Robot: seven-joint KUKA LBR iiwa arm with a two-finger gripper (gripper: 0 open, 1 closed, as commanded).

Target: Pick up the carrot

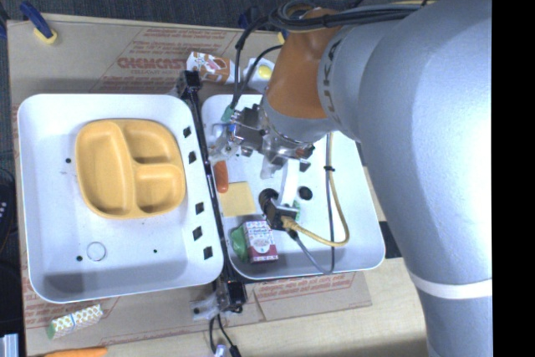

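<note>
The carrot [221, 176] is a short orange-red stick. It lies upright in the view along the left wall of the right bin [368, 238]. My gripper [229, 140] hangs just above the carrot's upper end, close to that wall, and the wrist hardware hides its tips. The grey arm with its orange band [301, 79] covers the upper and right parts of this bin. Nothing shows as held by the gripper.
A yellow cheese slice [238, 198] lies right of the carrot, and a green and red package [255, 241] sits below it. The left bin [33, 205] holds a yellow divided plate [129, 167]. A small box [209, 65] lies on the cardboard behind the bins.
</note>
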